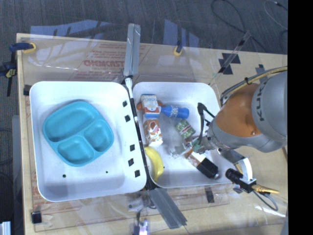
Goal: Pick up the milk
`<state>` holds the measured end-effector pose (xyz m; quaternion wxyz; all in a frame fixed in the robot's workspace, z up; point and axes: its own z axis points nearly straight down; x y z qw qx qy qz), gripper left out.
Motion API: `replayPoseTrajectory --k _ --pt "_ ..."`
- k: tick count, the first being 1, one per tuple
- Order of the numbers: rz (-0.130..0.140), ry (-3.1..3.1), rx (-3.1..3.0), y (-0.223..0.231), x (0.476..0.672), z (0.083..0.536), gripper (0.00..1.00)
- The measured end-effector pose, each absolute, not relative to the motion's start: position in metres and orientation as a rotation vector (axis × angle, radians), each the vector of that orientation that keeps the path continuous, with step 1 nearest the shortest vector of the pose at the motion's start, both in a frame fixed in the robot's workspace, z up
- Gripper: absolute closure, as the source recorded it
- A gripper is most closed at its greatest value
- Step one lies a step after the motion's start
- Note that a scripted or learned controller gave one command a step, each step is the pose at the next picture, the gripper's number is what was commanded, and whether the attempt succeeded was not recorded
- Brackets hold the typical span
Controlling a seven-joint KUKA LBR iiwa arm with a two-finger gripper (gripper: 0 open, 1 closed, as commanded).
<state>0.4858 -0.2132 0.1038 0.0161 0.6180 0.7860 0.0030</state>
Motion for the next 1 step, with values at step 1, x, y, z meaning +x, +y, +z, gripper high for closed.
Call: replayPoseTrajectory --k 1 --pt "0.001 2.472 1.937 -0.209 0.4785 0.1021 1.0"
